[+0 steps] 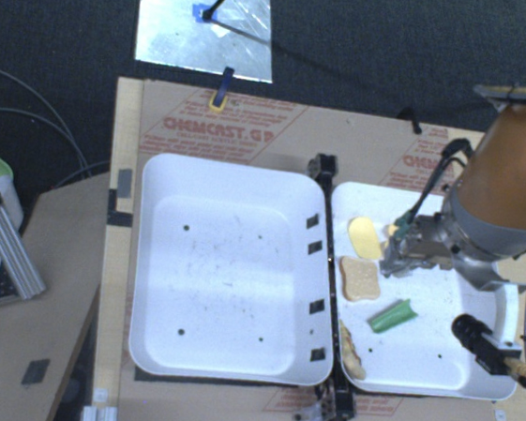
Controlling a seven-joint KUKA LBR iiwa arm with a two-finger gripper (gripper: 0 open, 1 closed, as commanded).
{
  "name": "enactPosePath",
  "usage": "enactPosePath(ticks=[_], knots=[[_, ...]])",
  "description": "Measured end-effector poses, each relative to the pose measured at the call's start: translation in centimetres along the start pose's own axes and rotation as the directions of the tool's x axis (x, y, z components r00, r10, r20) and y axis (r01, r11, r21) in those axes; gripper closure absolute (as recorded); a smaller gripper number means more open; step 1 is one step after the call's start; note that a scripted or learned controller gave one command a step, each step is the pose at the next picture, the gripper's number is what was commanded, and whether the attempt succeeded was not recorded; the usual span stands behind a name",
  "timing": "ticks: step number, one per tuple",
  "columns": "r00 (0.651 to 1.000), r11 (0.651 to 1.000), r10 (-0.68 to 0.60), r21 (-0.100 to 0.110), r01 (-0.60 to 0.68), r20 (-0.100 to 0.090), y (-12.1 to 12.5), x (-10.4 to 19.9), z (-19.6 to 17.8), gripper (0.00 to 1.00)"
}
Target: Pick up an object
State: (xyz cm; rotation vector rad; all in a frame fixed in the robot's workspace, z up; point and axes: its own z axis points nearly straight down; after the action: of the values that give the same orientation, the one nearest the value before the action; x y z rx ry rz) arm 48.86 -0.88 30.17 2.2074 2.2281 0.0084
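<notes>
The right bin [433,375] holds a pale yellow rounded piece [365,236] at its far left, a tan bread slice [360,280] just below it, a green pod-shaped piece [392,316] near the middle, and a brownish piece [352,353] against the left wall at the front. My gripper [399,260] hangs low over the bin, right of the yellow piece and above the bread slice's right corner. Its tips are dark and blurred against the wrist. I see nothing between them.
The left bin [220,341] lies beside the right one, with a black divider with clips [323,278] between them. A black bracket [483,345] juts over the right bin's front right. The orange-banded arm [517,177] covers that bin's far right.
</notes>
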Motion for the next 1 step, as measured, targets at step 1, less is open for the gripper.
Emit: enactPosePath(ticks=[1], knots=[[1.000, 1.000, 0.001, 0.002, -0.001, -0.001, -0.07, 3.71, -4.38, 1.00]])
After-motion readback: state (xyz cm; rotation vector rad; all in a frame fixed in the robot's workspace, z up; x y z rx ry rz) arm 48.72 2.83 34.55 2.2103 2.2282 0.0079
